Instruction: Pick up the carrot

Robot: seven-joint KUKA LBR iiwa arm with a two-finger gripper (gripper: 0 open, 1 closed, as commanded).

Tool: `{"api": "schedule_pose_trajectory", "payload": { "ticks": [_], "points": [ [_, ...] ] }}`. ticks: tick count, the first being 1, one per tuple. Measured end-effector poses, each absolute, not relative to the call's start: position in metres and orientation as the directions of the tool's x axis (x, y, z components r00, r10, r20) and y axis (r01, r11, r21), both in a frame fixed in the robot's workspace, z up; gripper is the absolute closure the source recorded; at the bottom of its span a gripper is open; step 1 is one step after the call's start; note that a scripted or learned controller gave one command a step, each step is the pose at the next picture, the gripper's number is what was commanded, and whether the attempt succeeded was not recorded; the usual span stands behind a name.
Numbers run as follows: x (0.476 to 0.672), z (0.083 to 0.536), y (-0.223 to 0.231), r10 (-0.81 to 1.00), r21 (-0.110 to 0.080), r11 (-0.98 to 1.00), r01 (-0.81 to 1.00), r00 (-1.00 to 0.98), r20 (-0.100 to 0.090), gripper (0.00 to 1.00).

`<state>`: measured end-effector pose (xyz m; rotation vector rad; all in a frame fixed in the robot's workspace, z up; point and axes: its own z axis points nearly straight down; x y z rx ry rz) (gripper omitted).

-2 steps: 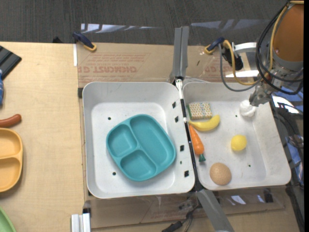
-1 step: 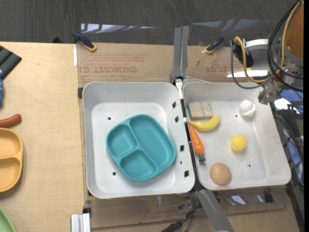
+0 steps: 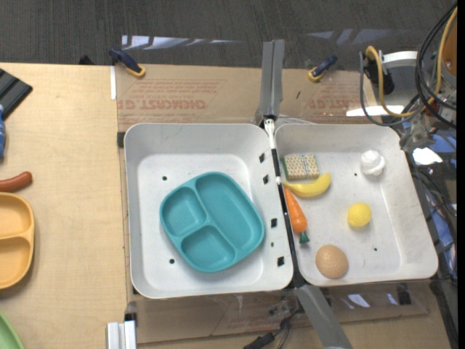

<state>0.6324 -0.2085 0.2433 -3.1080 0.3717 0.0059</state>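
Carrot [image 3: 294,213] lies against the right bin's [image 3: 407,271] left wall, just below the banana [image 3: 310,187]; claw state: cannot tell.

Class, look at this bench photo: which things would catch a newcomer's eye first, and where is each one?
The teal divided plate stands out first, lying alone in the left white bin. Next come the bright foods in the right white bin: the orange carrot along its left wall, a banana just above it, and a lemon near the middle.

Teal plate [image 3: 211,222]; banana [image 3: 309,187]; lemon [image 3: 359,215]; egg [image 3: 331,261]
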Motion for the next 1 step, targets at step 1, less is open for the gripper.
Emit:
{"api": "schedule_pose_trajectory", "payload": {
  "ticks": [1],
  "points": [
    [0.6592, 0.2331, -0.1375, -0.205, -0.012, -0.979, -0.205, 0.979, -0.009, 1.00]
  ]
}}
